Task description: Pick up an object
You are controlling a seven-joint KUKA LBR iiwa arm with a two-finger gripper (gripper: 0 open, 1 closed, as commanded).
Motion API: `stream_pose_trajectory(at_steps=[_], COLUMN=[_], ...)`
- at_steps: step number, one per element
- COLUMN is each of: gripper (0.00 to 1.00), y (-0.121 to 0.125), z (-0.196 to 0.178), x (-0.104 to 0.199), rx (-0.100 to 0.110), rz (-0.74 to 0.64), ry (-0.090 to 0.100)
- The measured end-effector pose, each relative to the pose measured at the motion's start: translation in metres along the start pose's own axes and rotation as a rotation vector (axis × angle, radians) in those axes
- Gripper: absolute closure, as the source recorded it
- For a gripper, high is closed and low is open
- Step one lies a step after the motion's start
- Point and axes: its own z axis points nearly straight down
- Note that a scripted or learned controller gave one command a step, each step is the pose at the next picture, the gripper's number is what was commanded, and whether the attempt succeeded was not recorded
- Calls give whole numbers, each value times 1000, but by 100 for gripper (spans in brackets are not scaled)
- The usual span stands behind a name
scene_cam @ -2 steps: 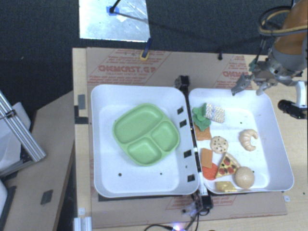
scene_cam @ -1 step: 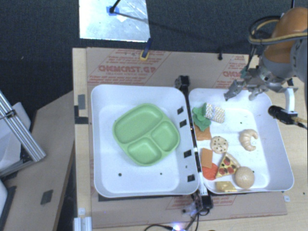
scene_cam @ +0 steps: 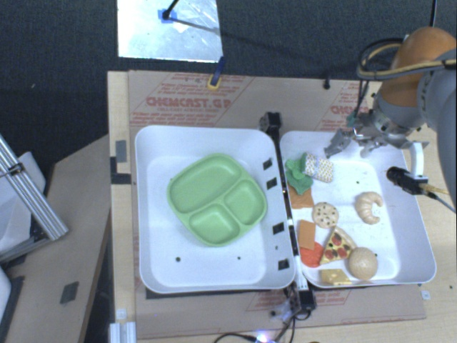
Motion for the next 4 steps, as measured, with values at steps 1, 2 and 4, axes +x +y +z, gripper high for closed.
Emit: stream_pose_trajectory(at_steps=[1, 2, 4], gripper=[0, 100, 100], y=[4, 6, -2], z=[46, 30, -76], x=[1, 0, 12], rx=[-9, -19, -8], rz=[1, -2, 0], ry=[1, -2, 0])
